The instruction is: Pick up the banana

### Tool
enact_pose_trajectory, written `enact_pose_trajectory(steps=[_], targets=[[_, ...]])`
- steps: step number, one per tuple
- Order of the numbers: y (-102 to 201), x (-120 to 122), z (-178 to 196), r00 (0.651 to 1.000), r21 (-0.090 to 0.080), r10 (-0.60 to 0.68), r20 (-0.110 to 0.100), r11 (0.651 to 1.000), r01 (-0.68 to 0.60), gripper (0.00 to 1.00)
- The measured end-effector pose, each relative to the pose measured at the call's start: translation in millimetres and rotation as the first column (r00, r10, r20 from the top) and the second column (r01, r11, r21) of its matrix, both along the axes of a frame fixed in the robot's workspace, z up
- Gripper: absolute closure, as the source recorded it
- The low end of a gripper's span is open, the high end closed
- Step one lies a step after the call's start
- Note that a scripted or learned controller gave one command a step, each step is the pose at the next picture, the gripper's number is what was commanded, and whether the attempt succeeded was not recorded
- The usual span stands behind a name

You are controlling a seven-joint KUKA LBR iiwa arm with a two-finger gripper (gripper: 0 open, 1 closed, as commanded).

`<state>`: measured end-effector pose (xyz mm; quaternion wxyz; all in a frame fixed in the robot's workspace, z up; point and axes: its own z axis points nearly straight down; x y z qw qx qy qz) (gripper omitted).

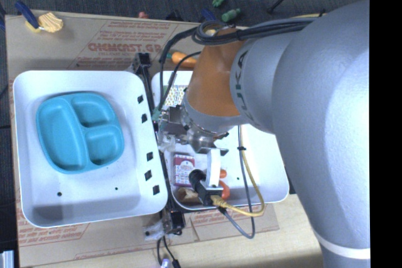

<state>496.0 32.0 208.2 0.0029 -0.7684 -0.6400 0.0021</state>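
I read the hand [179, 134] low by the 9 o'clock wall of the right bin [271, 163]; its opening I cannot tell. The arm [301, 103] hides where the banana lies. Risk: I grab the red packet [183, 171] at 6 o'clock instead.

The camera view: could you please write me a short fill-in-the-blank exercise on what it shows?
1. The blue tray lies in the bin on the view's ____ side.
2. That tray has ____ compartments.
3. The band on the arm is ____.
4. The red packet lies to the view's ____ of that tray.
Missing words: left, three, orange, right.
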Motion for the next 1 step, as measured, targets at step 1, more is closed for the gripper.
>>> enact_pose_trajectory(steps=[1], targets=[[88.0,-14.9,-49.3,1.0,-0.002,0.027,0.0,1.0,-0.027,1.0]])
